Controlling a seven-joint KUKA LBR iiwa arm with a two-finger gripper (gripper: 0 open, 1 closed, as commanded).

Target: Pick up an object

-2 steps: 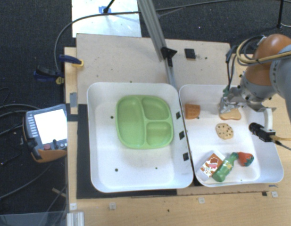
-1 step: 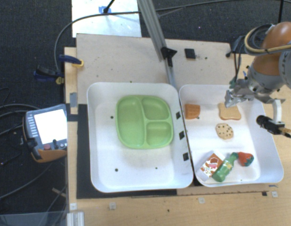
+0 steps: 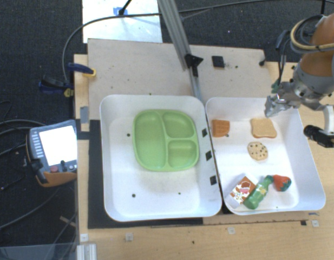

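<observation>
Gripper (image 3: 274, 106) hovers at 1 o'clock over the right bin (image 3: 313, 184), just beside the toast (image 3: 263, 128); finger state unclear, nothing visibly held, so picking remains.

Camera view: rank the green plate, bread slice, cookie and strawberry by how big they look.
1. green plate, by far the largest.
2. bread slice.
3. cookie, only slightly smaller than the bread.
4. strawberry, smallest, partly hidden by the green bottle.
</observation>
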